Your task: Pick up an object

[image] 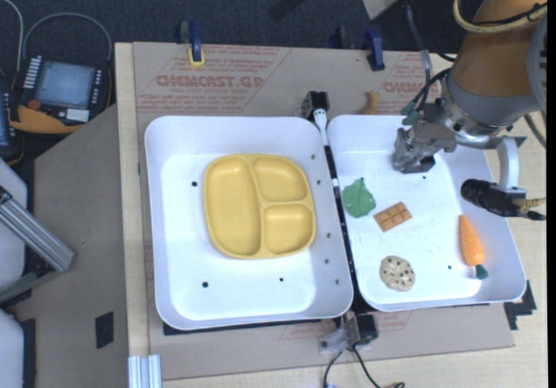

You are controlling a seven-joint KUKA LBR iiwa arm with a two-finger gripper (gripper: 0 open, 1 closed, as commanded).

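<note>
The cookie is left unclaimed, as the end effector, its opening indiscernible, is positioned beyond the green piece.

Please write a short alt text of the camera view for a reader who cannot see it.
A robot gripper hangs over the far part of the right bin, which holds a green leaf, a cracker, a cookie and a carrot. The left bin holds a yellow divided plate.

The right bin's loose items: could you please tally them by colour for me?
Green: 1, the leafy piece
Brown: 1, the cracker
Tan, speckled: 1, the cookie
Orange: 1, the carrot
Total: 4
</note>
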